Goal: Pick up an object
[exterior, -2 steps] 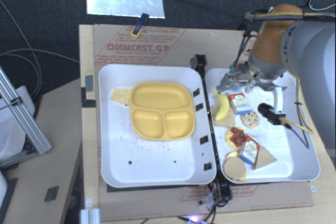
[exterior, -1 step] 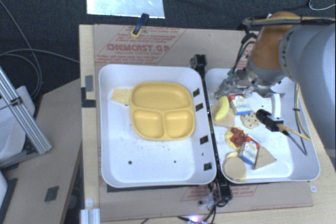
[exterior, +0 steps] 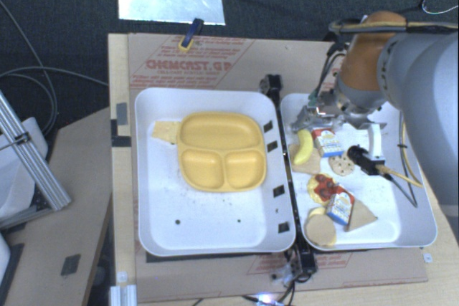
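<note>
The gripper (exterior: 320,116) hangs low over the far part of the right bin (exterior: 414,229), just above the banana (exterior: 305,147) lying there beside a small carton (exterior: 329,142); its opening I cannot tell

The arm (exterior: 423,75) runs off the right edge, hiding the right bin's (exterior: 409,236) far corner.

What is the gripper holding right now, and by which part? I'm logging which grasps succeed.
It cannot be told. The gripper sits low at the back of the right bin, just above the banana, and nothing is seen held in it.
</note>
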Robot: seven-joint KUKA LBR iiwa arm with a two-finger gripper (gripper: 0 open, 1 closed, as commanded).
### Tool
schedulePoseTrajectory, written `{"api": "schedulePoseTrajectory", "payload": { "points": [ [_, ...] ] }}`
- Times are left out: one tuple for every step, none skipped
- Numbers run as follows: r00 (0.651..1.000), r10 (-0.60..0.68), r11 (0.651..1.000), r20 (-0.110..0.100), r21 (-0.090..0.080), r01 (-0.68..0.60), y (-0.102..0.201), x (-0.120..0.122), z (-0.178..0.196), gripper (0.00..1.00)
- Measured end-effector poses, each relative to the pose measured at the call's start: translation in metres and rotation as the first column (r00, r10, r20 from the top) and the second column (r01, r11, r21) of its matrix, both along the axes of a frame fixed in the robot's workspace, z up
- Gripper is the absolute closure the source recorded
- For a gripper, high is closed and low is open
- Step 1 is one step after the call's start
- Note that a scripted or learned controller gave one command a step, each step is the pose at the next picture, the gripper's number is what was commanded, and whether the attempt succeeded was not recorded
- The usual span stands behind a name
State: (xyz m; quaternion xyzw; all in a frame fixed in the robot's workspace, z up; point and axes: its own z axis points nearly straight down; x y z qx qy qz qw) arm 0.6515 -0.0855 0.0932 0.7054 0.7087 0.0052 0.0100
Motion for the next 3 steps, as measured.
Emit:
{"api": "schedulePoseTrajectory", "payload": {
  "points": [
    [1.000,-0.001,1.000,0.006,0.000,0.001,0.000,-0.004,0.000,0.00],
    [1.000,-0.001,1.000,0.012,-0.003,0.001,-0.001,-0.002,0.013,1.00],
    [1.000,-0.001,1.000,0.010,-0.003,0.001,-0.001,-0.003,0.012,0.00]
  ]
}}
